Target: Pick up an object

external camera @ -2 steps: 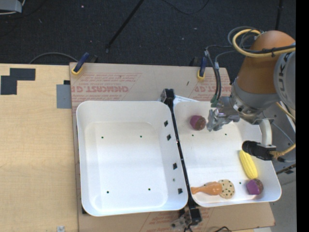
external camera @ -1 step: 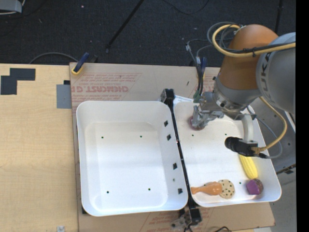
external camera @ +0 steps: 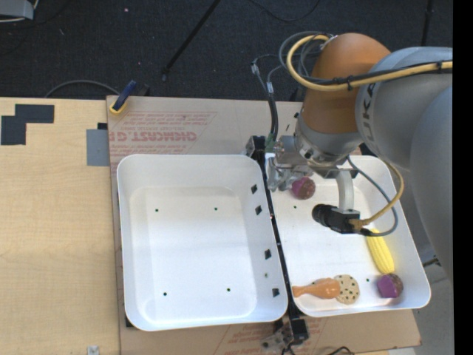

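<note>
Overhead slanted view of two white bins. The left bin (external camera: 192,242) fills the centre-left of the frame; the right bin (external camera: 414,291) lies at centre-right and carries every candidate object. You will find a dark purplish-red ball (external camera: 303,188) near that bin's upper-left corner, a yellow corn cob (external camera: 380,251) along its right side, a purple lump (external camera: 389,285) at its lower-right corner, and, along the bottom edge, an orange drumstick-shaped piece (external camera: 319,290) touching a speckled cookie (external camera: 346,288).

The arm (external camera: 344,87) enters from the right of the frame, its orange band prominent at upper centre-right. The gripper (external camera: 284,174) sits low at the upper-left corner of the right bin, just left of the ball and close against the wall shared by the two bins. How wide the tool stands cannot be told from this angle, since the wrist body covers it; nothing is seen held in it. A black cable fitting (external camera: 334,218) hangs just below the wrist, above the bin floor.

Judged step: approach or descent toward the ball, with no grasp yet confirmed. For the next move, expect the tool to need centring over the ball, which appears to lie slightly right of it, before closing. Watch the nearby bin wall, which leaves little room on that side, and note that a round object may roll away under a glancing touch.
</note>
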